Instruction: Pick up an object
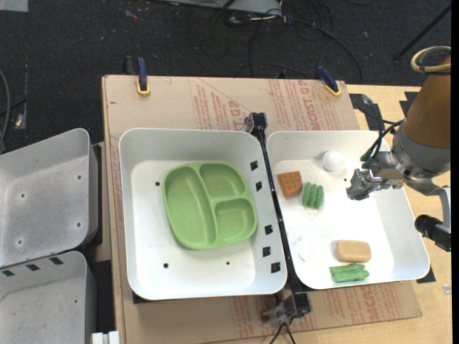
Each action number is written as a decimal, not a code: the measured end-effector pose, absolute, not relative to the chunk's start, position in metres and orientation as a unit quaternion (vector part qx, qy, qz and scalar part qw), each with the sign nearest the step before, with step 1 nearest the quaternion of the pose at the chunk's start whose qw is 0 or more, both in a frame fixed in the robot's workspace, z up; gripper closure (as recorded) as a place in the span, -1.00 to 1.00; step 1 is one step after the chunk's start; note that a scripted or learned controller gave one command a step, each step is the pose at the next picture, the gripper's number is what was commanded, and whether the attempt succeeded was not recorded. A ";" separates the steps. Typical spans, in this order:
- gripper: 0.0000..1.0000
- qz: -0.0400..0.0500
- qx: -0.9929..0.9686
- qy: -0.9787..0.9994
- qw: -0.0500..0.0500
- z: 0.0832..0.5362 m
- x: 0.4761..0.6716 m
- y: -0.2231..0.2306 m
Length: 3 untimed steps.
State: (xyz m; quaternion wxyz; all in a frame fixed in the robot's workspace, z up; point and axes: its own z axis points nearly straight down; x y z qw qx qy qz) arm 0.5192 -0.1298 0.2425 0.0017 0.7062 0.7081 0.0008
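Green bean piece [349, 273] nearest, tan block [353, 250] just behind, tool [358, 188] over right bin [401, 221], finger state apparently indeterminable.

You've got the gripper [356, 189] over the right bin [409, 260], mid-right of frame, w/ a white ball [332, 161] just upper-left of it. Green divided plate [210, 205] sits in the left bin [136, 213], frame center.

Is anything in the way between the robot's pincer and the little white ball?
Nothing visible is. The pincer hangs over the right bin, and the white ball lies just up and to the left of it in this view, with bare bin floor between them. The waffle piece and green beans sit further left.
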 end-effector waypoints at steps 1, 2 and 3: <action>1.00 0.000 0.705 0.710 0.000 0.234 0.528 -0.084; 1.00 0.001 0.704 0.710 0.000 0.234 0.541 -0.022; 1.00 0.000 0.704 0.710 0.000 0.224 0.553 0.028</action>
